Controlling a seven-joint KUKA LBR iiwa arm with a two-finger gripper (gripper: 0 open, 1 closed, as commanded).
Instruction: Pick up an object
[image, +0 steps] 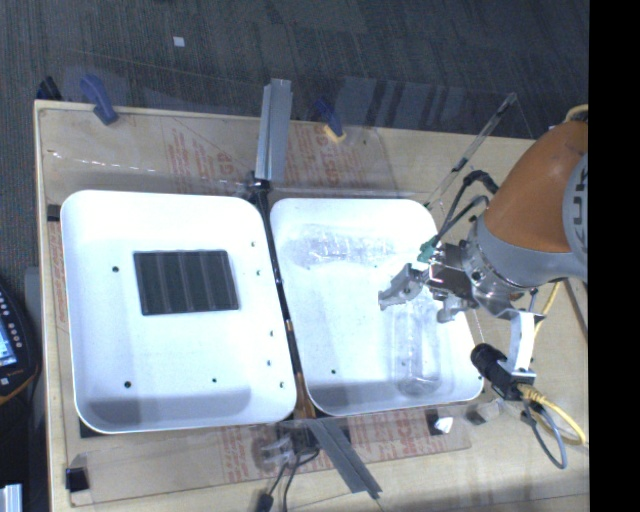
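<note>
A pale wooden surface (150, 135) fills the view, set on dark carpet, with two shallow white bins side by side on it. The left bin (90, 240) carries a dark ribbed rectangular panel (187, 281) a little toward ten o'clock of its centre. The right bin (330, 380) holds what look like two clear plastic bottles, both hard to read against the white (they are nearly see-through): one bottle lying crosswise (345, 246) near the bin's twelve o'clock side, and one upright-running bottle (415, 345) toward four o'clock. The arm (535, 205), grey with its orange band, comes in from three o'clock and leans over the right bin's three o'clock edge. Its end effector (412, 285) sits at about two o'clock of the bin's centre, just above the top end of the lower bottle; I cannot tell whether it is spread or closed, since the tips blur into the bottle and the white floor, and nothing can be seen gripped. Judging from this, the step in hand is the approach, with the grasp not yet made. The next move would call for lining up across the bottle's narrow width, descending around it, and closing firmly, as the smooth round plastic could well roll or slip out.
</note>
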